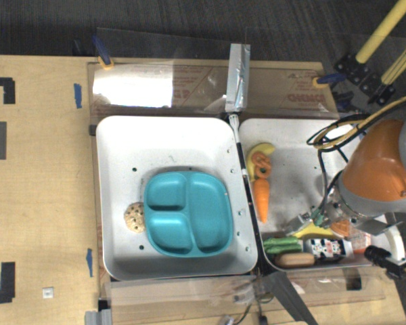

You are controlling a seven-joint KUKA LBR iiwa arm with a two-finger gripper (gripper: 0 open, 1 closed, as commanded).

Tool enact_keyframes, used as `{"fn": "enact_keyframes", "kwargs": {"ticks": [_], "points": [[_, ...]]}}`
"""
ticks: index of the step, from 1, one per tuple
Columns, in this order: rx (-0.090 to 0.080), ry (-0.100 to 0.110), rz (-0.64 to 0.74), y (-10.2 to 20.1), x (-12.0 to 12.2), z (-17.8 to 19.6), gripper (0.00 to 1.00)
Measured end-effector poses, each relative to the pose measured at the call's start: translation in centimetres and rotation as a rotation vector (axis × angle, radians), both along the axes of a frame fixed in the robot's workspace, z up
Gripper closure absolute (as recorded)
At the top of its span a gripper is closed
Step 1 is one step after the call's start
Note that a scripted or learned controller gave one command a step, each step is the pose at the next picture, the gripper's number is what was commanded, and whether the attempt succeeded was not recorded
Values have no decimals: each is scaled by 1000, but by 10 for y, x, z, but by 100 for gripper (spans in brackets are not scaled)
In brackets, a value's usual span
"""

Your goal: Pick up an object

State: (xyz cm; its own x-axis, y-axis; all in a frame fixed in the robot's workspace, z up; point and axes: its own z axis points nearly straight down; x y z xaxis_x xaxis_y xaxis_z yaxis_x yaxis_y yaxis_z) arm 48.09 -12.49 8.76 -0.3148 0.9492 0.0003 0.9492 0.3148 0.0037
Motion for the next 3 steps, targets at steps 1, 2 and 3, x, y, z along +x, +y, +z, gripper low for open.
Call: {"fn": "enact_keyframes", "kwargs": {"ticks": [1, 2, 3], "points": [[-3, -10, -1, 0, 3, 11, 100], [-2, -3, 117, 18, 0, 68, 100], [-2, 0, 86, 27, 10, 79, 100]]}}
